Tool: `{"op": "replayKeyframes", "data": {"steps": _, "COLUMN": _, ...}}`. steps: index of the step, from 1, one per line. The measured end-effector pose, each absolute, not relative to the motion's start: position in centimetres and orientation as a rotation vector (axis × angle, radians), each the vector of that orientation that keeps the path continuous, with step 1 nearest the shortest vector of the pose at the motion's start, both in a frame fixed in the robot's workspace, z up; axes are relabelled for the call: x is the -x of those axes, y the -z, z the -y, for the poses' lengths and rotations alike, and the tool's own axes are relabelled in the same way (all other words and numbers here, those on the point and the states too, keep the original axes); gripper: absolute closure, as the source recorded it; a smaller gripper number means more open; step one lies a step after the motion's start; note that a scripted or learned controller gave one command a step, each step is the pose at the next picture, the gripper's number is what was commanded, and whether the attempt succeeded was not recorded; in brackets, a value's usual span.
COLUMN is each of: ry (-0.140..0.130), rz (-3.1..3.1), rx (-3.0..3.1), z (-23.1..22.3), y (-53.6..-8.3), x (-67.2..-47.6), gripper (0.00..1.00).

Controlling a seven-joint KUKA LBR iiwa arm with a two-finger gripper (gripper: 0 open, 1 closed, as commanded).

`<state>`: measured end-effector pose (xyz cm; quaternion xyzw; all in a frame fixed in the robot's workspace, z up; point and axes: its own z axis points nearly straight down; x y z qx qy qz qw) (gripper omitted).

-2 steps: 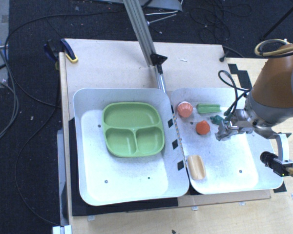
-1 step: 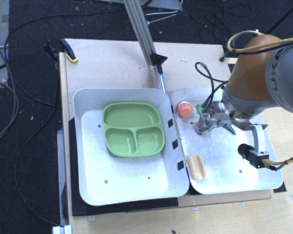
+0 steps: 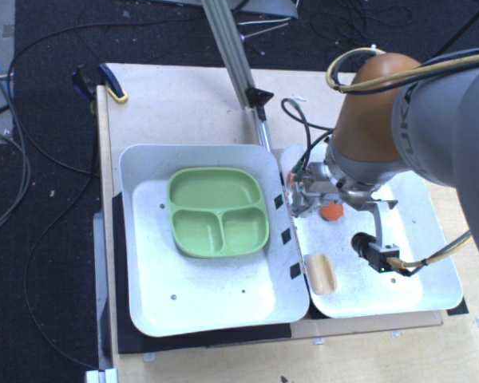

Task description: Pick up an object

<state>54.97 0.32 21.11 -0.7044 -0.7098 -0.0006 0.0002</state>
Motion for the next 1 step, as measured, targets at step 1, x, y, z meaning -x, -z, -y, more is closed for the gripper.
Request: {"op": "replayKeyframes", "data": {"steps": 1, "ry": 0.003, "rz": 2.23, "rx": 2.213, "z": -5.05, "y": -20.94, "x": -56.08, "gripper": 1.0}}
